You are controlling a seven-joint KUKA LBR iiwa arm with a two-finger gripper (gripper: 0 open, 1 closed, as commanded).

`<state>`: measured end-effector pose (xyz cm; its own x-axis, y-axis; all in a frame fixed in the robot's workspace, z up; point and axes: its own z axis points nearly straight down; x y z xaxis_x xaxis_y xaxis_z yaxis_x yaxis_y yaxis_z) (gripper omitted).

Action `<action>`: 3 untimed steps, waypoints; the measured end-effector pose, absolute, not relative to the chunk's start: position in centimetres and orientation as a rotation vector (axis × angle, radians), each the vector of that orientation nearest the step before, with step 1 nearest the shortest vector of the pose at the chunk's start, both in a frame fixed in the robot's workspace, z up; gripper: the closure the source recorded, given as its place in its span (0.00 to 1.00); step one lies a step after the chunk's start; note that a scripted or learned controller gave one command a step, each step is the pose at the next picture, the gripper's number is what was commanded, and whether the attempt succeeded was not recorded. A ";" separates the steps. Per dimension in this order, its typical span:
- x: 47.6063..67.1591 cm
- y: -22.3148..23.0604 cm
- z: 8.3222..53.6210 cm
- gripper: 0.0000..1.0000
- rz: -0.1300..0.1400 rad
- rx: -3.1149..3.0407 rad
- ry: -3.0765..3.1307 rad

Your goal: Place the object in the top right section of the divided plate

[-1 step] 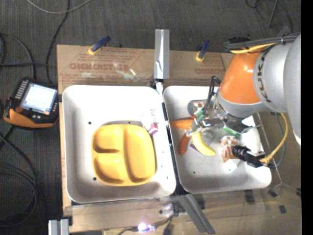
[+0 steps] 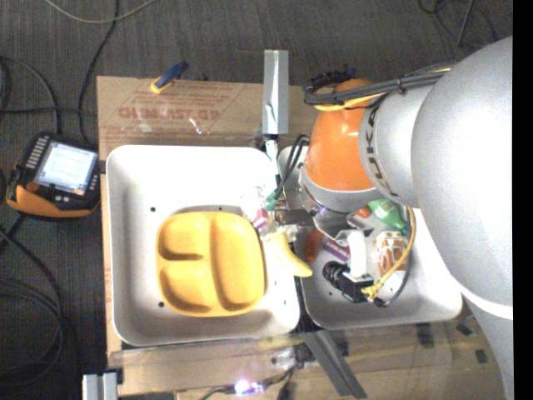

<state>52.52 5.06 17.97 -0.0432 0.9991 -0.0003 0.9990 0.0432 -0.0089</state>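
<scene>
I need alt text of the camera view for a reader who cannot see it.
A grey robot arm with an orange band reaches over two shallow white bins. A yellow divided plastic plate lies in the left bin; a yellow banana-shaped object sits at the plate's right edge, beneath the wrist.

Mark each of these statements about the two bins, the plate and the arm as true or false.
1. The yellow divided plate lies in the left bin. True.
2. Food already fills the plate's sections. False: all its sections are bare.
3. The arm hangs mostly over the right bin. True.
4. The plate is blue. False: it is yellow.
5. A handheld pendant with a lit screen lies left of the bins. True.
</scene>
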 end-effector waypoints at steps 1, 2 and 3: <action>48.3 14.7 21.1 1.00 0.016 -2.312 -2.121; 48.3 23.3 21.3 1.00 0.019 -2.210 -2.232; 48.6 20.3 43.2 1.00 0.015 -2.366 -2.073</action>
